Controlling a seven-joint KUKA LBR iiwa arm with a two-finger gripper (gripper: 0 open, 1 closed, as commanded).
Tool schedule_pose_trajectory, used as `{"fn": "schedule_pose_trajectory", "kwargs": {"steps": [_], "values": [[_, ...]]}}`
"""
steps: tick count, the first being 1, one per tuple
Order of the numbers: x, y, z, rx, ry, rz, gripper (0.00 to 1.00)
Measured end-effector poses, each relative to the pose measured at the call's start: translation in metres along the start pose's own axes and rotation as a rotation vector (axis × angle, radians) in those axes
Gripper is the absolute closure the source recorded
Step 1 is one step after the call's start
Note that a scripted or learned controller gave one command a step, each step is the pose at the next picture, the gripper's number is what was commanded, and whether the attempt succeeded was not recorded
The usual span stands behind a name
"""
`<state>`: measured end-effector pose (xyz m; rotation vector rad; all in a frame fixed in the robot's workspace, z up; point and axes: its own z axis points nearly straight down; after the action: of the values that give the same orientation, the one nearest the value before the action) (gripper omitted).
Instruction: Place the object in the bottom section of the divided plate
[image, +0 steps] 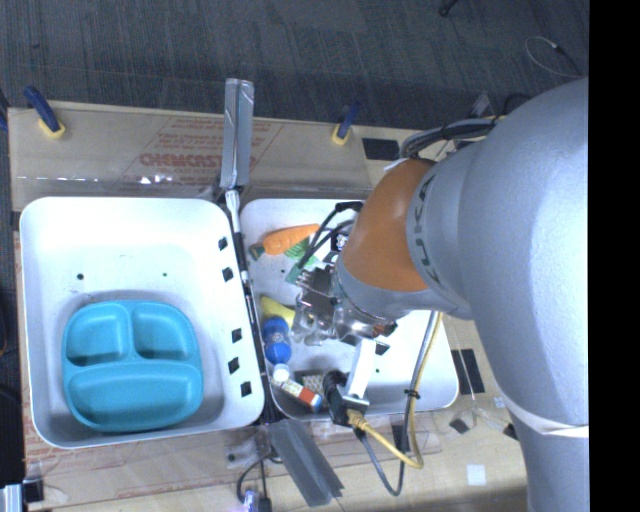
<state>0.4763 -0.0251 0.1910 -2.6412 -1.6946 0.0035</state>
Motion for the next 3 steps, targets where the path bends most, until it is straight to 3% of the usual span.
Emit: {"fn": "schedule_pose_trajectory", "kwargs": {"steps": [1,2,3], "values": [[0.086,-0.041,0.001,0.002,-0.002,-0.426,1.0],[0.127,-0.06,0.06,0.003,-0.003,-0.506,1.0],[0.162,-0.075,0.006,-0.001,-0.002,-0.79,1.0]]}}
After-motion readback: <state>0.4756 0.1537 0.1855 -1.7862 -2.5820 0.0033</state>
